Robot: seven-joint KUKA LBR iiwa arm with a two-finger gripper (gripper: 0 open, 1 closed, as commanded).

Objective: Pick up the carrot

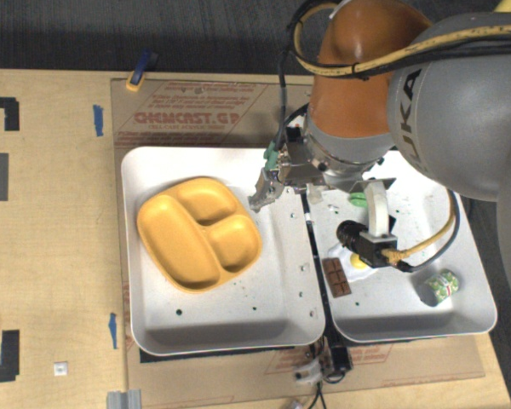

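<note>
My arm's orange band [362, 54] and grey wrist hang over the seam between the two white bins. The gripper [271, 186] hangs low at the far end of that seam, over the left bin's right rim [300, 254]. A small green piece [358, 199] peeks out from under the wrist in the right bin [473, 313]. Whether it belongs to the carrot I cannot tell, as the wrist covers much of that bin's far half.
A yellow divided plate [200, 233] lies in the left bin. The right bin holds a brown chocolate bar [336, 277] near the seam and a green-and-white can [440, 286] at its near right. A yellow cable [417, 250] loops below the wrist.
</note>
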